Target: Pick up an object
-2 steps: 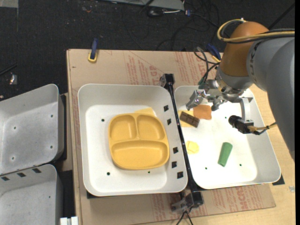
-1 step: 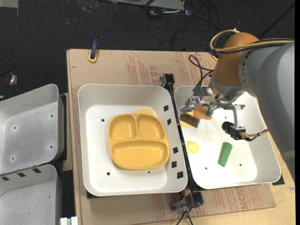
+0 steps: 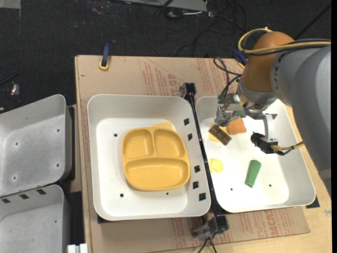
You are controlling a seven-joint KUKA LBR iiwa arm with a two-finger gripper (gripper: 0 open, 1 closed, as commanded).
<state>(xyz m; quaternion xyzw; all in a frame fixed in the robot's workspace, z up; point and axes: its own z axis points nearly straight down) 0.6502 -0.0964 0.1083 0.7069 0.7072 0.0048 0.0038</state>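
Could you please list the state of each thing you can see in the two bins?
Yellow divided tray: flat, upright, in left bin.
Green block: lying loose in right bin.
Yellow piece: lying flat.
Brown block: beside gripper.
Orange piece: under gripper.

A yellow divided tray (image 3: 156, 159) is lying in the left white bin (image 3: 100, 141), with what may be a pale yellow sheet (image 3: 164, 126) peeking from under its far edge. Both bins are sitting on a cardboard sheet (image 3: 158, 73), a blue-and-yellow clamp (image 3: 105, 57) gripping its far edge.
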